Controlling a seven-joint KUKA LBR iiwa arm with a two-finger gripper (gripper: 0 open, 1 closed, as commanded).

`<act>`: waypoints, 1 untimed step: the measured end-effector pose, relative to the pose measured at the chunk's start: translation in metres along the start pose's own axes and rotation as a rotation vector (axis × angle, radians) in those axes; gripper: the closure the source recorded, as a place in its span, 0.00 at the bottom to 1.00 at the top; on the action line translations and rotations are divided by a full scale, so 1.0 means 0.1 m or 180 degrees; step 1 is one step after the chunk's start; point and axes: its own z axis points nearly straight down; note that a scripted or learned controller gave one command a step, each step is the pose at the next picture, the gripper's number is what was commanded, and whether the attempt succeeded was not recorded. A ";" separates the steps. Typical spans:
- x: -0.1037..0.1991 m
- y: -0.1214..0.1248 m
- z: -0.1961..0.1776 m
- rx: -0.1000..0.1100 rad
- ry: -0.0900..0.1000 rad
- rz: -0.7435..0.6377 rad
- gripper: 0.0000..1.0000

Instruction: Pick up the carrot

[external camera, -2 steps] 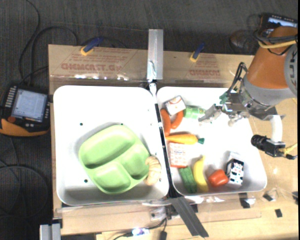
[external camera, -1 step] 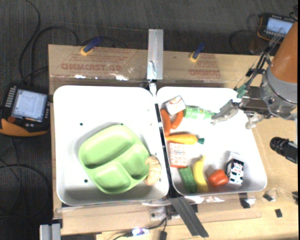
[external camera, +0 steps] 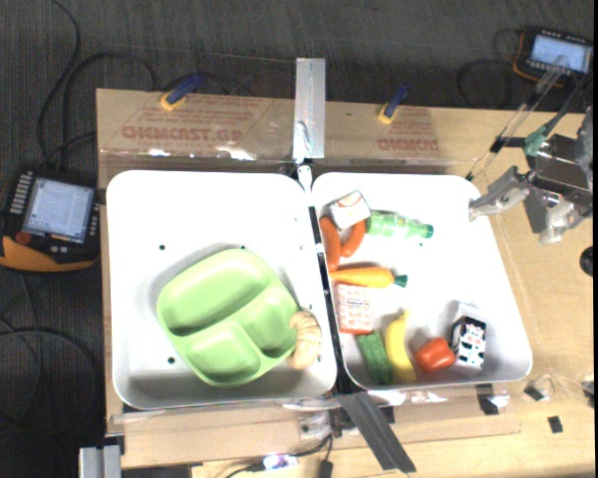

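Note:
The carrot [external camera: 365, 277] is orange with a green stub at its right end. It lies flat across the middle of the right bin [external camera: 498, 267], close to the divider. My gripper [external camera: 540, 203] hangs over the bench outside that bin's upper right corner, well to the right of the carrot and above it in the camera view. Nothing shows in the gripper.
Around the carrot lie a small carton [external camera: 348, 209], a green bottle [external camera: 399, 227], an orange-red sausage shape [external camera: 329, 241], a red-and-white packet [external camera: 354, 309], a banana [external camera: 399, 341], a cucumber [external camera: 375, 357], a red fruit [external camera: 434, 355] and a black-and-white carton [external camera: 468, 340]. The left bin holds a green divided plate [external camera: 229, 315] and a bread piece [external camera: 305, 339].

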 end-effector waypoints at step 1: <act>-0.40 0.22 -0.24 0.0003 -0.0001 0.0413 0.00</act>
